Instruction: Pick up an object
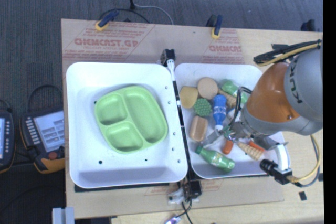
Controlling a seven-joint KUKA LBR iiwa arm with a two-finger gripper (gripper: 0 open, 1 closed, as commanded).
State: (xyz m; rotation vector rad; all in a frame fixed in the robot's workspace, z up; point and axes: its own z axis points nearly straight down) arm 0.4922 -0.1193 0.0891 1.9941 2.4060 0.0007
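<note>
Arm in from the right, wrist low over the right bin [185, 118]. Pincer [220, 132] sits down among the clutter at bin centre. Metal fingers are visible near the heap, but I cannot tell whether they are apart or together; nothing is plainly seen between them.

Objects in the right bin: blue bottle [219, 108], upright-ish in the picture, its lower end just above the pincer; green bottle [216, 159] lying near the front wall, long axis running left-to-right and slightly downward; tan block [198, 127] just left of the pincer; green knobbly ball [202, 107]; small orange piece [228, 146] touching or just beside the fingertips.

Left bin [73, 113] holds a green divided plate [131, 118], well apart from the arm.

Judgement: nearest candidates are the blue bottle and the orange piece. No grasp confirmed.
</note>
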